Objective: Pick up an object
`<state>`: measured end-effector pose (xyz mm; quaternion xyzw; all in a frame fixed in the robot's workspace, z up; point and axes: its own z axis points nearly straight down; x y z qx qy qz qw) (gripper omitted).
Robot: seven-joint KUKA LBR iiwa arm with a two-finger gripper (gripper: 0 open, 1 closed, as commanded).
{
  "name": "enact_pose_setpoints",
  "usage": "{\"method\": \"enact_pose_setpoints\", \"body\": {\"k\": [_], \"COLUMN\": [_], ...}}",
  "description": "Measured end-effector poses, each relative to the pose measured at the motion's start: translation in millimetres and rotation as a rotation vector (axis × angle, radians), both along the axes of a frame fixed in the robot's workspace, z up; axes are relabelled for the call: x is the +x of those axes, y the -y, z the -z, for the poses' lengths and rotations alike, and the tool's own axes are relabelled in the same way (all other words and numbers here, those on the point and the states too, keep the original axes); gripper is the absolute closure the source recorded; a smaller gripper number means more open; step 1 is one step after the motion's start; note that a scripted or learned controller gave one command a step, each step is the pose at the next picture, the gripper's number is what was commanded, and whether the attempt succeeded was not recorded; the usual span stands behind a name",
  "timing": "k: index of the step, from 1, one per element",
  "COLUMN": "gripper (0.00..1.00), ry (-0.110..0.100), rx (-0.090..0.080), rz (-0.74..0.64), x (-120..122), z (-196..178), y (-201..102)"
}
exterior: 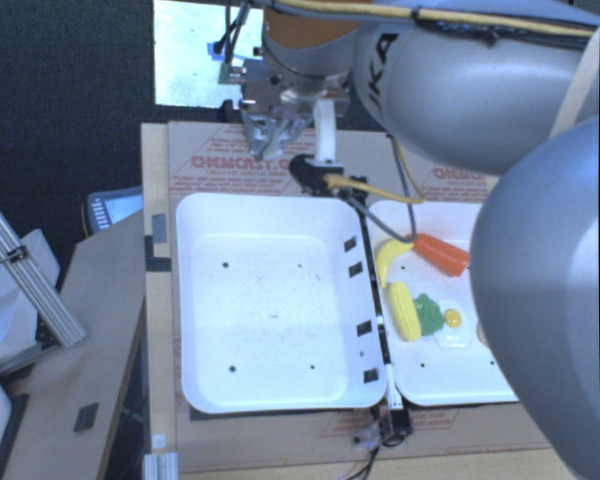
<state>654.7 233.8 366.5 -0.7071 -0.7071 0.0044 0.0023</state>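
The big grey arm [469,84], smooth and rounded like cast metal, sweeps in from the right and fills the upper corner, with its orange band [305,28] just above the wrist. Below that hangs the end effector [270,141], a cluster of silvery metal parts poised above the far edge of the desk [234,155], beyond the left bin's back rim. From here I cannot tell whether it is spread or pressed together; the tips blur into one grey wedge, and nothing shows gripped there.

The left bin [202,281] is a shallow white plastic tray with rounded corners and a few small dark dots across its floor. Right beside it, sharing a black-clipped seam, sits the right bin [441,380], also white, partly covered by the arm's bulk.

The things to pick all lie in the right bin, close to the seam. A yellow banana [387,255], curved and glossy, lies at the back. Touching its tip is an orange carrot [442,254], tapered and smooth. In front of the banana lies a yellow corn cob [404,311] with a bumpy surface, and against it a green leafy piece [429,314], lumpy in outline. Just to its right is a fried egg [452,321], a small yellow dome on a flat white patch.

The desk top is tan cardboard printed with red lettering. A yellow cable [375,190] and a grey one trail from a black fitting near the bins' back edge.
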Motion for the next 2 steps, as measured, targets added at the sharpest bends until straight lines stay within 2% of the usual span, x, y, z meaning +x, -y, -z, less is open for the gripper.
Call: {"method": "enact_pose_setpoints", "body": {"k": [1, 2], "gripper": [1.00, 1.00], "ry": [0.005, 0.028], "rx": [0.001, 0.009], "rz": [0.000, -0.005], "x": [4.1, 14.5], "z": [66.9, -80.5], "y": [-0.3, -0.8]}}
